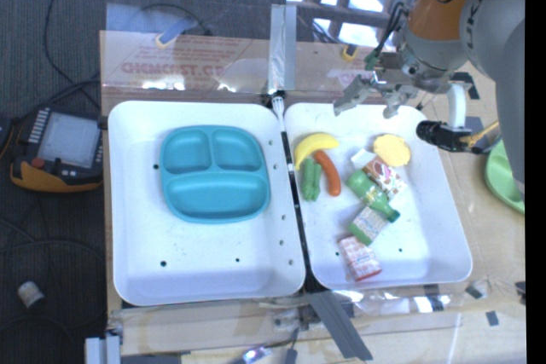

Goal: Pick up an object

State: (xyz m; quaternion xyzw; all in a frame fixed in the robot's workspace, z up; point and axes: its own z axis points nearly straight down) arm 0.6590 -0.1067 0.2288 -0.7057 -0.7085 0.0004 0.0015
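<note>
The right bin (pixel 426 260) holds several toy foods. A yellow banana (pixel 312 146) lies at its upper left, with an orange-red sausage (pixel 328 170) and a green pepper (pixel 310 180) just below it. A round yellow piece (pixel 392 150) sits at the upper right. Small packets (pixel 381 179) and a green carton (pixel 369 223) lie in the middle, and a red-and-white packet (pixel 359 258) lies near the front. My gripper (pixel 372 100) hangs open above the bin's back edge, with nothing between its fingers (pixel 345 104). It is behind the banana and the round yellow piece.
The left bin (pixel 136 251) bears a blue divided plate (pixel 213 173). A clear divider wall (pixel 276 55) stands behind the seam between the bins. A black handheld device (pixel 60 147) lies off the bench at the left. A green object (pixel 505 179) sits at the right edge.
</note>
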